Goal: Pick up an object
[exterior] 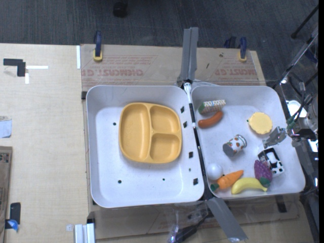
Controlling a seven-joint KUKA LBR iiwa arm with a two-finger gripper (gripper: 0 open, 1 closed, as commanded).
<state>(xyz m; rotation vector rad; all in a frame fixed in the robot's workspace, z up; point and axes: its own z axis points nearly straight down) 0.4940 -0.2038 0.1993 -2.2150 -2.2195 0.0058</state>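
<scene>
Yellow plastic banana (248, 186) and orange toy carrot (229, 178) along near edge of right white bin (289, 120), beside purple grape bunch (262, 170). Left white bin (101, 186) holds yellow three-compartment plate (150, 132). Cardboard behind: mirrored lettering, unreadable. Gripper (276, 137) at right bin's far side; grip state unclear.

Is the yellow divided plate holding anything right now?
Empty. The yellow divided plate in the left bin shows three bare compartments; the toys all lie in the right bin.
</scene>
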